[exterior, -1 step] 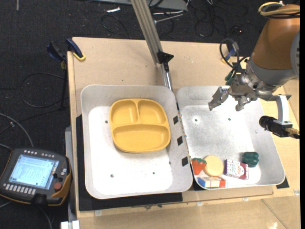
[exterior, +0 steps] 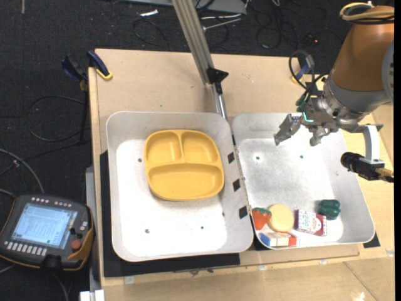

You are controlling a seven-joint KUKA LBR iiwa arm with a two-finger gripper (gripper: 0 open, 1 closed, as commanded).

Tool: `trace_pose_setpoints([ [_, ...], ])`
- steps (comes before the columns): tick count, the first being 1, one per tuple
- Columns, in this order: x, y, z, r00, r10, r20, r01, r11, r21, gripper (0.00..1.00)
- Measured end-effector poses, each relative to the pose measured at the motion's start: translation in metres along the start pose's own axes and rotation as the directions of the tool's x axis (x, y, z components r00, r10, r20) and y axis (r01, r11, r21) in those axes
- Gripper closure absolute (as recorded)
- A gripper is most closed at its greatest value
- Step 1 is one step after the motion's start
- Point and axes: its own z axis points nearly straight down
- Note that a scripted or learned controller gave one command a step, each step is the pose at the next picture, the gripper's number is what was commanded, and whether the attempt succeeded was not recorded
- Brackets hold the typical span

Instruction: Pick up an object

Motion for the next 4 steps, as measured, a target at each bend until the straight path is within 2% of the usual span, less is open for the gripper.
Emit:
trace_pose_setpoints([
  [1,0.000,0.000,0.043,1.000,0.002,0.000,-0.002,1.000,0.005,0.00],
  [3,0.001,0.001,0.161,1.000,0.002,0.000,-0.002,1.000,0.006,0.00],
  [4,0.000,0.003,0.147,1.000,0.002,0.000,-0.002,1.000,0.000,1.00],
])
